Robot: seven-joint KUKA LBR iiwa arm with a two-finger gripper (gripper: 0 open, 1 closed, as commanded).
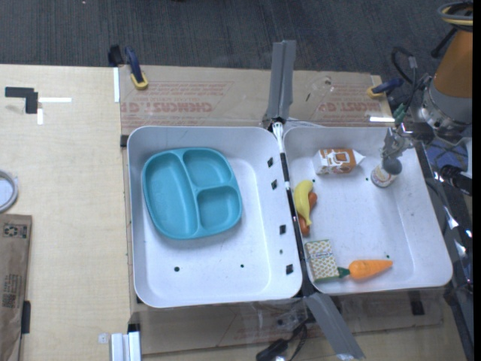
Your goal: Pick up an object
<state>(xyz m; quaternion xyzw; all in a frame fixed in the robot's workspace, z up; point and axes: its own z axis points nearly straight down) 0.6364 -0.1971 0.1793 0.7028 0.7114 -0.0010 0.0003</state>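
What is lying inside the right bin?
The right bin holds a banana, carrot, small carton and patterned packet. The gripper covers something round.

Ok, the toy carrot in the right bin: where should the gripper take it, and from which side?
Probably across the thick orange middle of the carrot, coming straight down. It lies flat along the near wall of the right bin, green top touching the small box, so close the fingers across its width, clear of that box.

We see a pale wood bench [60,194] under even light, with dark grey carpeted floor [225,13] beyond its far edge. A sheet of brown printed cardboard [203,96] lies on it, held by blue-and-yellow clamps [135,68] at its far corners.
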